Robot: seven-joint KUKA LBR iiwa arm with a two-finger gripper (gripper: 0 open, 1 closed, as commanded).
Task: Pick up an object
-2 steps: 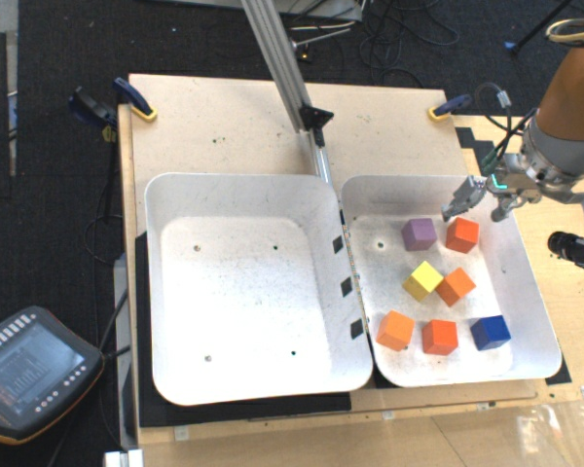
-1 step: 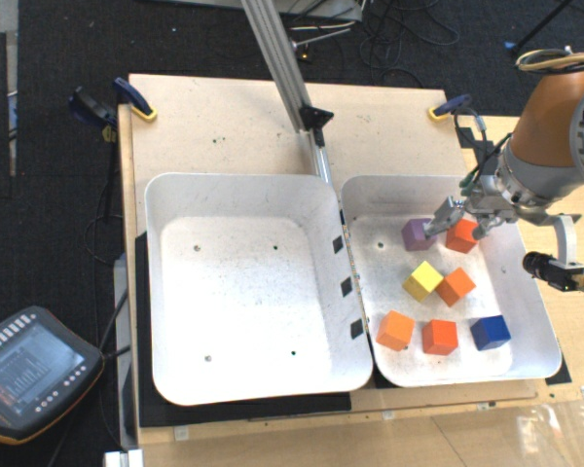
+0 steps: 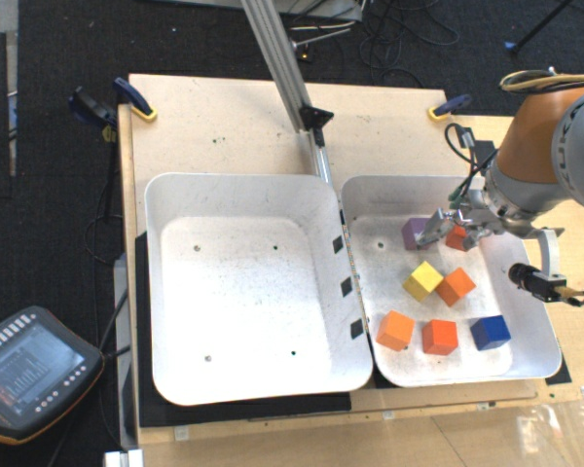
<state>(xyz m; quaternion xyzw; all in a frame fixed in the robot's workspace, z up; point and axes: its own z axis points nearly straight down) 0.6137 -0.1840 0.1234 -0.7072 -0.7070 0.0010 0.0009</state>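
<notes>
White right bin (image 3: 526,363): six blocks are held | gripper (image 3: 446,227) at 12 o'clock beside purple block (image 3: 415,232) | grip state cannot be told

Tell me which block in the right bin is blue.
The blue block, in the front row at its right end, beside a red-orange block. The others are orange, yellow, purple or red.

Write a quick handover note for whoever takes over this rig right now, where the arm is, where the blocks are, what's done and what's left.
End effector: low in the right bin, at its far side between the purple block and a red block. No block is seen held.
Other blocks in the right bin: yellow block, orange block, second orange block, second red block, blue block.
Done: nothing lifted.
Left: grasp one block and raise it.
</notes>
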